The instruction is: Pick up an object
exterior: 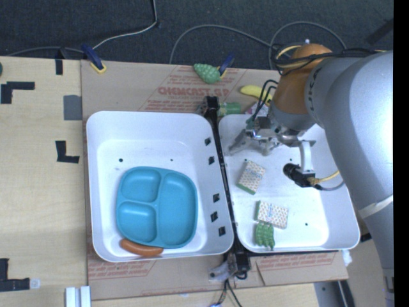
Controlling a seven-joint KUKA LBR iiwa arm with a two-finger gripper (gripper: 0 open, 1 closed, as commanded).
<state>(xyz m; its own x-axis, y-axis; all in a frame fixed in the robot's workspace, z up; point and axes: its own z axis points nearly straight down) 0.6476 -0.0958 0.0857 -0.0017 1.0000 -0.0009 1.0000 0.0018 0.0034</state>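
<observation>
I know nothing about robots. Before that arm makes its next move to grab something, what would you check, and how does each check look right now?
1. Things to pick lie in the right bin: ok, a pale checked pad, a second pad and a green piece.
2. Claw sits over that bin: ok, near its upper left corner.
3. Claw lined up over a piece: not ok, the nearest pad lies below it in the view.
4. Claw open: cannot tell.
5. Blue divided plate and orange sausage out of the way: ok, both are in the left bin.
</observation>
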